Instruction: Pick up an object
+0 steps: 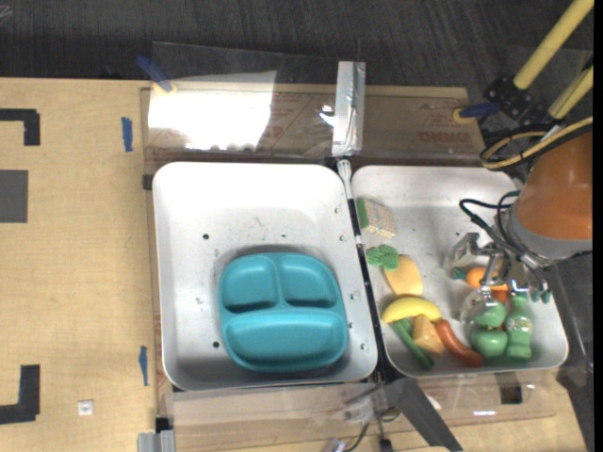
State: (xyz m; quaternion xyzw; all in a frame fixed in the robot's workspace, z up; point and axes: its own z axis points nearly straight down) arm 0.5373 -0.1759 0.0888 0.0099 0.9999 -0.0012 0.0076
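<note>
Across the left bin (179, 215), a teal divided tray (281, 311) lies unused. Toy food crowds the right bin (424, 191), so the gripper (490, 285) hangs low over green pieces (499, 332); its grip I cannot tell.

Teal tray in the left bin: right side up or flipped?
Right side up: the teal tray shows its three recessed compartments facing the camera, lying flat on the left bin floor.

toys (424, 323) crowd right bin (415, 188) front; back corner free
</note>
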